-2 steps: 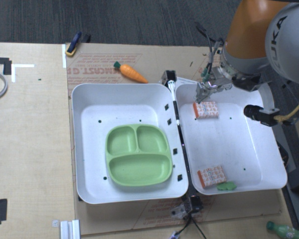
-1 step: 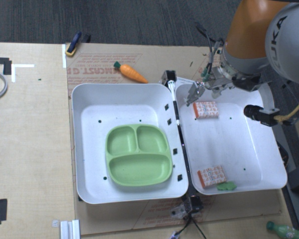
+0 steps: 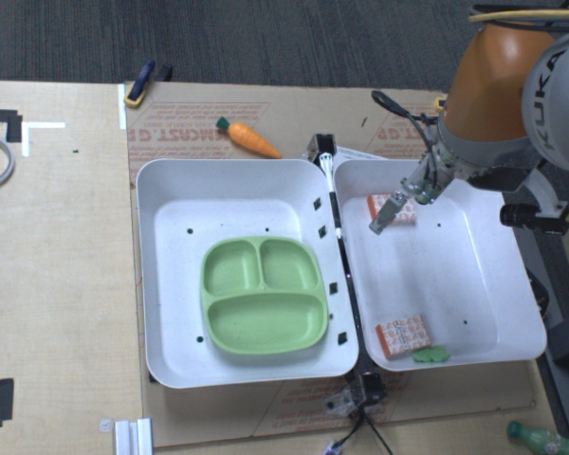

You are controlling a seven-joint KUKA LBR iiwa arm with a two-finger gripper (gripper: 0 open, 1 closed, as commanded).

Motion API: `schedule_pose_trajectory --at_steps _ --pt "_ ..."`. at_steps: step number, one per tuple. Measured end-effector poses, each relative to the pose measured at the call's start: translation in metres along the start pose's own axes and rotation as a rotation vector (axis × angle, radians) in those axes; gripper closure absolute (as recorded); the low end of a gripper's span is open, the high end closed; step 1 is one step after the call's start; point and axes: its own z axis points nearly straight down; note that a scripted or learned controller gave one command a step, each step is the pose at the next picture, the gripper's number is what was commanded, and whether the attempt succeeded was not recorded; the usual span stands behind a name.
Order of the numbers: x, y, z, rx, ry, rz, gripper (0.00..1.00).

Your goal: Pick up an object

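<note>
the gripper (image 3: 387, 214) hangs over the right bin (image 3: 493, 335), its tips just above a red-and-white packet (image 3: 407, 210) at the bin's eleven o'clock; whether it is open cannot be told. a second packet (image 3: 401, 335) lies at six o'clock beside a small green object (image 3: 431, 354).

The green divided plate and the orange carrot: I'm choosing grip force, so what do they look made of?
The green divided plate looks like moulded plastic, matte: even colour, rounded ridges, soft sheen. The orange carrot with its green tip seems a plastic or rubber toy; its finish is too small to tell.
</note>
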Motion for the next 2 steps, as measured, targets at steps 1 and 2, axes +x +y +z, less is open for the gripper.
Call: schedule_pose_trajectory --at_steps 1,2 --pt "-0.007 0.051 0.000 -0.001 -0.002 0.102 0.00" --pt "0.031 0.055 -0.001 -0.001 -0.001 -0.168 0.00"
